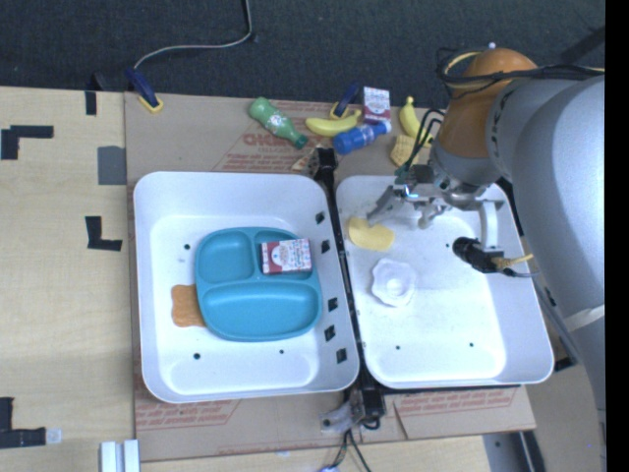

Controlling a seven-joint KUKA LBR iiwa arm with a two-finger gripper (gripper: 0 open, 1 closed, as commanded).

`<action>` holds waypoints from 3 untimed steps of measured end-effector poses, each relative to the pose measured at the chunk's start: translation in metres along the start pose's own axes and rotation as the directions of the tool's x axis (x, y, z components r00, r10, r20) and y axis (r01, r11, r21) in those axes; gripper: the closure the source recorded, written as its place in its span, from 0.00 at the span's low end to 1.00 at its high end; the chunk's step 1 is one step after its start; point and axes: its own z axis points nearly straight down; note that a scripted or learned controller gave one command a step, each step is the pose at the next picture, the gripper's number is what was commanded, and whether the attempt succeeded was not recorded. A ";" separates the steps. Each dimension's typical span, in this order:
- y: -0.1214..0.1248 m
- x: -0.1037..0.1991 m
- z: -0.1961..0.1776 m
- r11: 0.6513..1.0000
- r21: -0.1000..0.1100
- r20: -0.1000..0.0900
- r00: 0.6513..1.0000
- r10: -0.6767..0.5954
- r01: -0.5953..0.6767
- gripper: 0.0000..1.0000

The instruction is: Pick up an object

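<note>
I'm seeing the grey arm (560,205) looming nearest; its gripper (405,206) is hanging spread open, holding nothing, the yellow piece (371,235) lying just below-left of the fingertips.

Bins (157,264) glossy white plastic; tray (246,308) matt blue plastic; bench (49,293) pale wood.
</note>
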 end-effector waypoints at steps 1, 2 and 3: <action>-0.015 0.017 0.025 1.000 -0.005 0.001 1.000 -0.001 0.001 0.00; 0.012 0.019 0.026 1.000 -0.005 -0.001 1.000 -0.002 0.002 0.00; 0.012 0.014 0.026 1.000 -0.005 0.000 1.000 -0.003 0.003 0.00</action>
